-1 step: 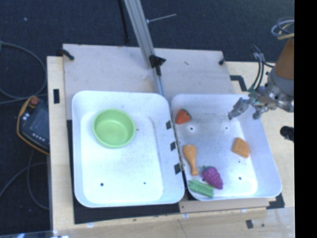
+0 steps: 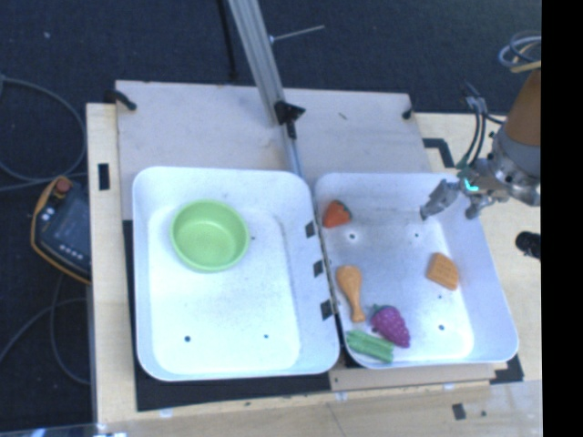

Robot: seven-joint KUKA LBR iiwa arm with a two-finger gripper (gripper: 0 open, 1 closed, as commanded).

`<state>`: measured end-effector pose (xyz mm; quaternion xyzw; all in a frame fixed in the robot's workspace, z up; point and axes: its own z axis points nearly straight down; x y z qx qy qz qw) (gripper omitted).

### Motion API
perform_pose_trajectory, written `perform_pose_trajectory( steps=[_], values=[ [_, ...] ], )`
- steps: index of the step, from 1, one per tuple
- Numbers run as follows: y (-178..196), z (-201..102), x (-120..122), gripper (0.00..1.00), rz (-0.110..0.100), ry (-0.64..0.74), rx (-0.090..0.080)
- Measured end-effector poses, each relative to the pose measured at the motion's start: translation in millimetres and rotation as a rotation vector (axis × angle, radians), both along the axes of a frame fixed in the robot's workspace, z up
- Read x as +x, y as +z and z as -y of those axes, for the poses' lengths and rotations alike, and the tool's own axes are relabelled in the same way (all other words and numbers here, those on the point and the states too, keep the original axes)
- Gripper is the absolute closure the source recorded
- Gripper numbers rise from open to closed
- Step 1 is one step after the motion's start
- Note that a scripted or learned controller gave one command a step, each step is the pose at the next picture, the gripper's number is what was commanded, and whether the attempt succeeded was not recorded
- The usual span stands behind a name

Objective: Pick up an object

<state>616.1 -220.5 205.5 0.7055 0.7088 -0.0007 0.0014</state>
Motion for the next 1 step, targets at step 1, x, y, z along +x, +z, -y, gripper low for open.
perform_pose_trajectory(
  steps=[1],
  values=[
    [-47.5, -3.6, 7.6, 0.0, -0.003, 0.001, 0.001]
  ],
)
